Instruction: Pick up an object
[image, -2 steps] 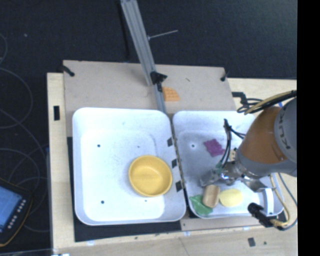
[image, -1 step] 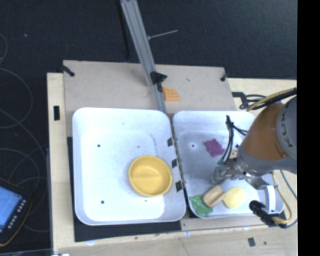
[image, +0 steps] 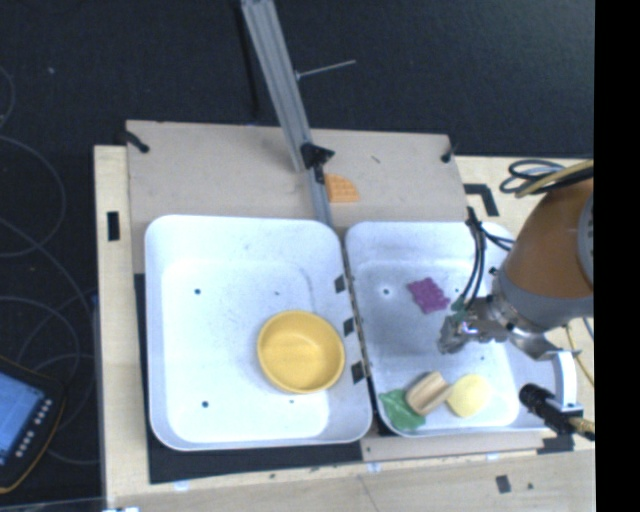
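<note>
At the near edge of the right bin, three things are seen bunched together: a green scrap in the near left corner, a tan cylindrical block lying tilted against it, and a pale yellow rounded object touching the block's right end. In the left bin, a yellow bowl is set upright toward the near right part, close to the divide between the bins. Just beyond the bunch in the right bin, the hand is held low over the white floor, right of centre, apart from the yellow object and the block below it in the view. Nothing is seen between its fingers; whether they are spread or closed cannot be told from the dark, blurred tip. The grey wrist and orange band of the arm are seen over the bin's right wall. Farther in, a purple flat piece lies alone on the bin floor, up and left of the hand and near it without touching. Beyond both bins, a small orange patch is seen on the brown board of the counter, beside a grey metal rail that slants away to the far edge
</note>
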